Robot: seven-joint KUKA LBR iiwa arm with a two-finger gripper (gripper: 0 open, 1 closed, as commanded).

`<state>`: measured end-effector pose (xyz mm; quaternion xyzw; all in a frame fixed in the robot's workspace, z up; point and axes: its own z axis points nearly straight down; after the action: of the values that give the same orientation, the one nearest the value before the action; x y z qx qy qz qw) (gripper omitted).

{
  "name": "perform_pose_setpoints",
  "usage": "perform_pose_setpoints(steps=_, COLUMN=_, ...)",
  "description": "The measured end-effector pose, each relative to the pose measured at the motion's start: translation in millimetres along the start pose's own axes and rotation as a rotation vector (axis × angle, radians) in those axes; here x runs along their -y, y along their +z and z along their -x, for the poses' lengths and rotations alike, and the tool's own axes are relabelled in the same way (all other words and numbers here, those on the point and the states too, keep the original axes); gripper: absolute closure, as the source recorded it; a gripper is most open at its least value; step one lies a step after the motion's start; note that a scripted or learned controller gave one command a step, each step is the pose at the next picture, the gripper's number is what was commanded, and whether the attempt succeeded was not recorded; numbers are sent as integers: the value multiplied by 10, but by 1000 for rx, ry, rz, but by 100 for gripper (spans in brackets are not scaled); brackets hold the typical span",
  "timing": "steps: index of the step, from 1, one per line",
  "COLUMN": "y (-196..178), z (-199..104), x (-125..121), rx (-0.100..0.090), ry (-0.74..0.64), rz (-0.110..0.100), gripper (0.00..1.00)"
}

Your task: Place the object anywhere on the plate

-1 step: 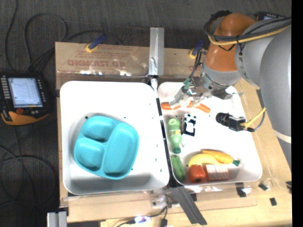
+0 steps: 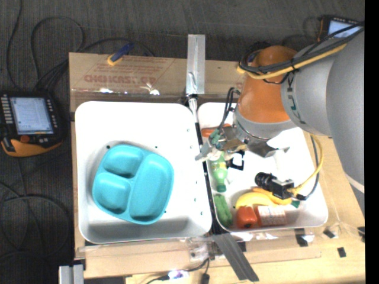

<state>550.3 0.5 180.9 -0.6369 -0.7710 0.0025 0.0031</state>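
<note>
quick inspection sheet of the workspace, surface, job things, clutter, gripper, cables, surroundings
surface: two white bins, left bin and right bin, side by side on the bench.
job's things: turquoise divided plate in the left bin, nothing on it; green bottle at the gripper in the right bin.
clutter: yellow item, orange-red item, green item in the right bin.
grippers: gripper low at the right bin's left edge, over the bottle; grasp unclear.
cables: yellow cable on the arm; black cables on the floor.
surroundings: pendant at left, cardboard behind the bins.

Bench (image 2: 89, 70) (cardboard-topped) with two white bins (image 2: 136, 114)
</note>
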Motion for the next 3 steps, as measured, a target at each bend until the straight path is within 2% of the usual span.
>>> perform_pose_setpoints(steps=1, y=10, z=-793, x=102, rx=1, ry=-96, rz=-1, gripper=100)
perform_pose_setpoints(steps=2, y=-430, z=-1252, x=208, rx=1, ry=-177, rz=0, gripper=100)
perform_pose_setpoints(steps=3, y=-418, z=-919, x=181, rx=3, ry=-443, rz=0, gripper=100)
